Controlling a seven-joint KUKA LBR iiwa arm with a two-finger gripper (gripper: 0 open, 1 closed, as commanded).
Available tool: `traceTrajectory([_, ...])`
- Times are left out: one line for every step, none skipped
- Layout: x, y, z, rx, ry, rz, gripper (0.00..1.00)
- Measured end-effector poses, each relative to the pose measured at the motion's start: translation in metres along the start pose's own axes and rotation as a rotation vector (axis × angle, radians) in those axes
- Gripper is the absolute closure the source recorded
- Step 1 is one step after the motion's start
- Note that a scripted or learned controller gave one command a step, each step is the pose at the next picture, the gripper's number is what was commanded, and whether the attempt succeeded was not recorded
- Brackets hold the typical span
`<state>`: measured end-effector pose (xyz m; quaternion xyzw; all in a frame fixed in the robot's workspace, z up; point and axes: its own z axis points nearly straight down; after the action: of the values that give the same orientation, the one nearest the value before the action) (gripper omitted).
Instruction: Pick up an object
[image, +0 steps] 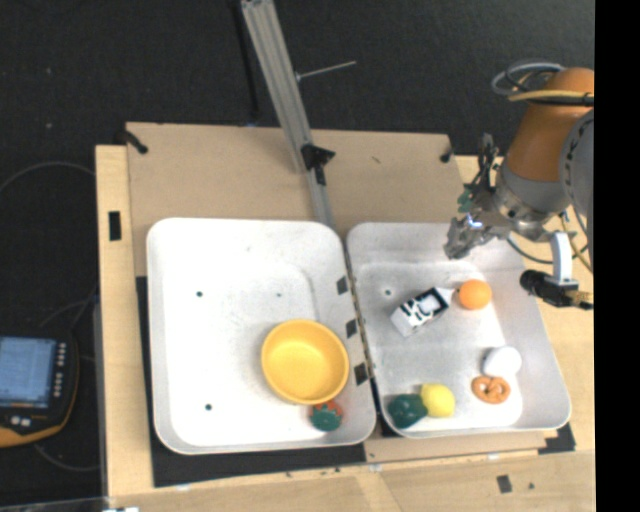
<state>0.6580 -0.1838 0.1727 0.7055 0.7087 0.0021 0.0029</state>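
My gripper (459, 245) hangs over the far edge of the right bin (400, 245), with nothing seen between its fingers. Below it in that bin lie a black and white toy car (420, 309) and an orange ball (474, 295). Nearer the front are a white ball (502, 360), an orange pretzel-shaped piece (491, 389), a yellow lemon-like thing (437, 400) and a dark green piece (406, 409). A yellow bowl (305, 360) sits in the left bin (220, 270), with a small green and red thing (327, 416) beside it.
A grey metal pole (285, 90) slants over the bench from the top down to the gap between the bins. A handheld screen (30, 385) lies left of the bench. The wooden board (230, 165) extends behind the bins.
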Motion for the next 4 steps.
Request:
traceTrajectory([0.008,0.005,-0.052,0.000,0.000,0.000,1.00])
traceTrajectory([0.007,0.006,-0.046,0.005,-0.001,-0.001,1.00])
traceTrajectory([0.064,-0.004,-0.050,0.007,0.001,-0.001,1.00])
traceTrajectory([0.107,-0.031,-0.056,0.007,0.002,-0.001,1.00])
